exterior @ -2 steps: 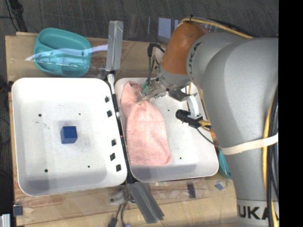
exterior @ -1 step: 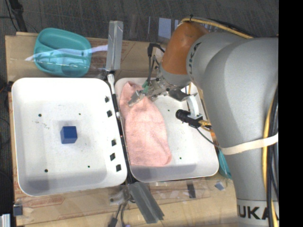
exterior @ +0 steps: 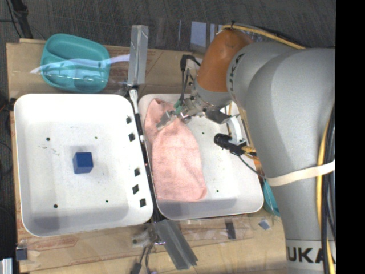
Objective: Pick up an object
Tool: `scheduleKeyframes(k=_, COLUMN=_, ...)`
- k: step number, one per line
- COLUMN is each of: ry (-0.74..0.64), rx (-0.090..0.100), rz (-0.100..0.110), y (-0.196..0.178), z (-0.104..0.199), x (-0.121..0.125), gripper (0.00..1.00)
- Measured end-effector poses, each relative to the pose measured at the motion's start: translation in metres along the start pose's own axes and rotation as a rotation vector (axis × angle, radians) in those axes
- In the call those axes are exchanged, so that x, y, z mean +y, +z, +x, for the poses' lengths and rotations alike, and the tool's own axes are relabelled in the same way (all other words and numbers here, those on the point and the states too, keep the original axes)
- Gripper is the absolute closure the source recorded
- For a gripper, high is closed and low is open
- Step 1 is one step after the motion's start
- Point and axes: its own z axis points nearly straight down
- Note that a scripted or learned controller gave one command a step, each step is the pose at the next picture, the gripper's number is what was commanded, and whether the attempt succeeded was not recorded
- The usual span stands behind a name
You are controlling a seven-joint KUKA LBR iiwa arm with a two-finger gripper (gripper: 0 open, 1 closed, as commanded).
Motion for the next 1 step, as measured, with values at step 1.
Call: scheduleKeyframes(k=1, ry=0.000, rx=0.000, rz=0.000, y=0.0000, z=0.0000, x=0.0000, gripper=0.00)
